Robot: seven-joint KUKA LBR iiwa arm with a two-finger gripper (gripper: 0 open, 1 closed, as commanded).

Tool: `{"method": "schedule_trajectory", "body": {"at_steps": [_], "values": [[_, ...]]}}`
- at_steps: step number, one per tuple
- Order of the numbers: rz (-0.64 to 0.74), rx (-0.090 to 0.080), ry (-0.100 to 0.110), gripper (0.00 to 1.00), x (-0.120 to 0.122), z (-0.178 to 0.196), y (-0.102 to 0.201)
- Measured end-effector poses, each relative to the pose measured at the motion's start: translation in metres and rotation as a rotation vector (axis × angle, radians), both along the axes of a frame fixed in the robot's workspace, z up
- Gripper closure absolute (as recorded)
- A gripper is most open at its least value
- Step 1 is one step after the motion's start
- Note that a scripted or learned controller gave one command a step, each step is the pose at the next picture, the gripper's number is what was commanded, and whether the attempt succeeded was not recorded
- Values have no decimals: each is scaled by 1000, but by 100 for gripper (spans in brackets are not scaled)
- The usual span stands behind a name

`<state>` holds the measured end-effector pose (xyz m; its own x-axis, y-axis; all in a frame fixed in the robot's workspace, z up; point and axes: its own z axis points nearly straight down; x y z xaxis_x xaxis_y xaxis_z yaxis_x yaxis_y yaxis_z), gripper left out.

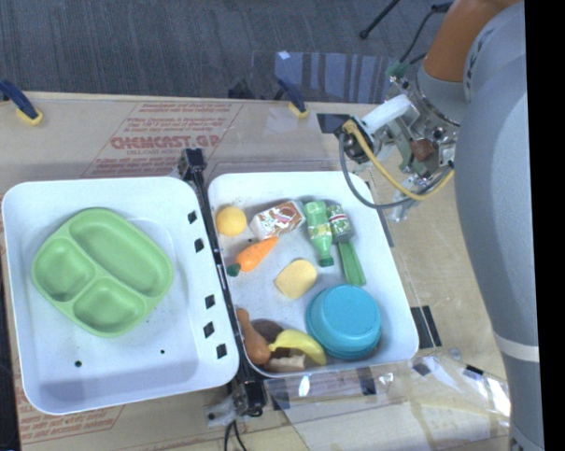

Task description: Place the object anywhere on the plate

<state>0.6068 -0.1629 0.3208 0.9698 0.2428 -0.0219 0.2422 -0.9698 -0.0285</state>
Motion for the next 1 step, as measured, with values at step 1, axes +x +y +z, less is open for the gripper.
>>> {"method": "schedule_trajectory", "body": {"at_steps": [1], "values": [[0,0,0,0,0,0,0]]}}
